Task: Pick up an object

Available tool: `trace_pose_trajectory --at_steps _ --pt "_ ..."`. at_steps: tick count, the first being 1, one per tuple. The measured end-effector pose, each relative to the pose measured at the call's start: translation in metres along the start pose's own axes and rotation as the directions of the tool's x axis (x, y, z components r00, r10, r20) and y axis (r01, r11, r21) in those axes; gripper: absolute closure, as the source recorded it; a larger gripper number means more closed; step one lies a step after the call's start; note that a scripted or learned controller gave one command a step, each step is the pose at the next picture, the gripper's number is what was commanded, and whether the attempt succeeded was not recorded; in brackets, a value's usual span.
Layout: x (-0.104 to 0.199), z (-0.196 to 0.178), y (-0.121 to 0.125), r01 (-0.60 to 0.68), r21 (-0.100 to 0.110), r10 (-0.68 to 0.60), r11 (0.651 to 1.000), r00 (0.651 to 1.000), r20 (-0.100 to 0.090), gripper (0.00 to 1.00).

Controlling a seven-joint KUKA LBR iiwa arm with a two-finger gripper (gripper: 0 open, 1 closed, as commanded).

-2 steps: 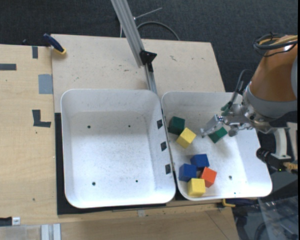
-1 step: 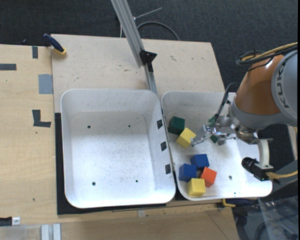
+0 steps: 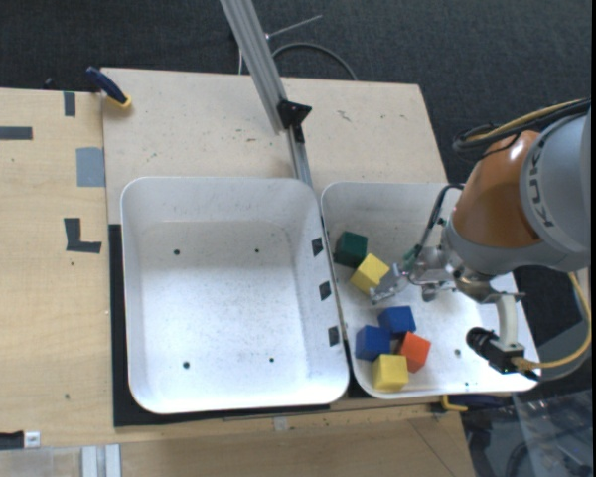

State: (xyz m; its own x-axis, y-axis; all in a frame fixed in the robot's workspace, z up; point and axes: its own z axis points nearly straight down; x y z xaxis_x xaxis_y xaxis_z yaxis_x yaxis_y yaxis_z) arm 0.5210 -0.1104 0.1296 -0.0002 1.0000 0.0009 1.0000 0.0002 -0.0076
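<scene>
Several small blocks lie in the right bin (image 3: 377, 199): a dark green block (image 3: 352, 247), a yellow block (image 3: 370, 271), two blue blocks (image 3: 397, 319) (image 3: 372, 342), an orange-red block (image 3: 414, 350) and a second yellow block (image 3: 390, 372). My gripper (image 3: 395, 282) reaches in from the right and sits low in the bin, its tip just right of the upper yellow block and above the blue ones. The grey and orange wrist (image 3: 497, 217) covers the bin's right side.
The left bin (image 3: 139, 207) stands beside the right one, sharing a rim with black clips (image 3: 324, 288). A slanted metal bar (image 3: 258, 48) crosses the bench at the back. A blue and yellow tool (image 3: 109, 87) lies at the far left.
</scene>
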Motion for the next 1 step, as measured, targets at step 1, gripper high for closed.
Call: trace_pose_trajectory --at_steps 1 --pt "0.0007 -0.0123 0.001 0.002 -0.003 -0.002 1.0 1.0 0.0 1.0"
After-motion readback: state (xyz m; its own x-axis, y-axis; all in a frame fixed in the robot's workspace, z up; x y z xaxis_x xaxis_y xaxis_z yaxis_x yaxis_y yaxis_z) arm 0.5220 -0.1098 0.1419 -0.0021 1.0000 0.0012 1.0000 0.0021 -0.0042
